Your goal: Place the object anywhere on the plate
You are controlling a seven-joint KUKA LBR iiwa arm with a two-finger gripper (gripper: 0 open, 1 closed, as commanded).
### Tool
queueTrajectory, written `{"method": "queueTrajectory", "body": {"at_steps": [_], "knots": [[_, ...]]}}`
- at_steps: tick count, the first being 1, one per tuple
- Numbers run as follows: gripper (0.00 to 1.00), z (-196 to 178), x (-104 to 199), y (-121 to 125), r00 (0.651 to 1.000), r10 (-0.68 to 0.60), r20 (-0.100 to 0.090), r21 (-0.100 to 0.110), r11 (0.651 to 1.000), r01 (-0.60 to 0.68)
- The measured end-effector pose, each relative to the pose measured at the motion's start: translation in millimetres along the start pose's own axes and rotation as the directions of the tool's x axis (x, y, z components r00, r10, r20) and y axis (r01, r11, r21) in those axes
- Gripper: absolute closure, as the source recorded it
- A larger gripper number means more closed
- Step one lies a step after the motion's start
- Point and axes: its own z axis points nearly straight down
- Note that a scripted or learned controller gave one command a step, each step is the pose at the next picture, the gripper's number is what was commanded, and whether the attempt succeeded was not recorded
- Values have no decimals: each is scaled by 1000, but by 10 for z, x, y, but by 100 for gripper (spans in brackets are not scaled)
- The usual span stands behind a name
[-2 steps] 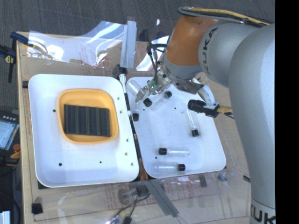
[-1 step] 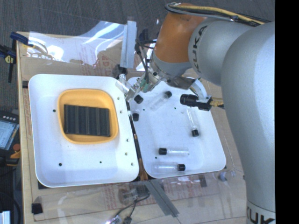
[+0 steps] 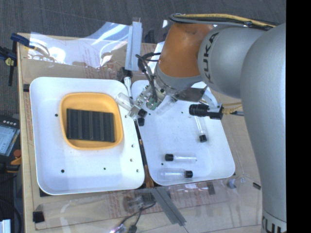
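Camera view: the grey arm's two-finger gripper [image 3: 138,107] is hanging over the rim between the two bins, gripping a clear plastic tube [image 3: 124,101]. The tube's long axis is slanting up-left toward the left bin's far edge. Carrying it left over the yellow rectangular plate [image 3: 91,102] before letting go would suit best.

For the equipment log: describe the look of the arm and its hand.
The arm is thick, rounded and grey, with "KUKA" lettered in dark on its side. A wide orange band wraps it above the wrist. Black and yellowish cables run along its top. The hand is small, of metal and black parts, with thin wires.
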Motion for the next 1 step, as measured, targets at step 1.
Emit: {"method": "queueTrajectory", "body": {"at_steps": [1], "knots": [[0,-1,-3,-2,1000,1,0,0,1000,-1]]}}
